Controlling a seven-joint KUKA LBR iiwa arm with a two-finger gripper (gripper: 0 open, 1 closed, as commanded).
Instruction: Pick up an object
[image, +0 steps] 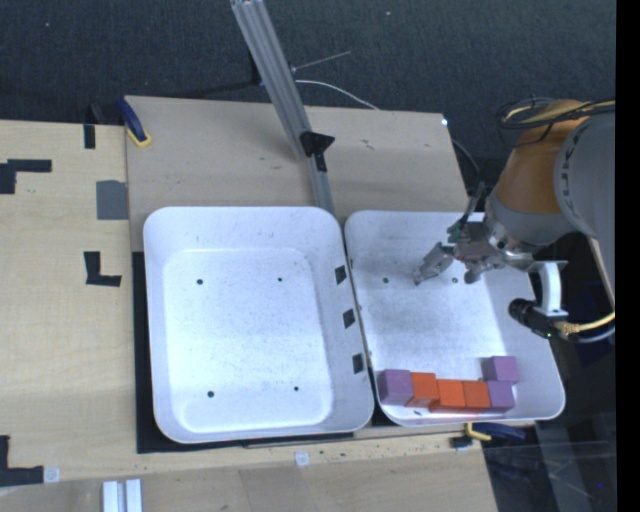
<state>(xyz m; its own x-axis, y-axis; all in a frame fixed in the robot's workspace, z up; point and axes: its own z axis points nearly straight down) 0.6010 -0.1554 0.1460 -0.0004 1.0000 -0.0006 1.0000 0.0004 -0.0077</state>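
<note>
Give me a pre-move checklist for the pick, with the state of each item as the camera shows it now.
1. Blocks available: ok. A row of purple and orange blocks lies along the near edge of the right bin.
2. End effector over the right bin: ok, it sits above the bin's far half.
3. End effector lined up over the blocks: not ok, they lie apart from it, toward the near edge.
4. Anything held: ok, nothing shows at its tip.
5. Room around a block to grip it: not ok, the blocks touch each other and crowd the bin wall.
6. Finger opening: cannot tell at this resolution.
</note>
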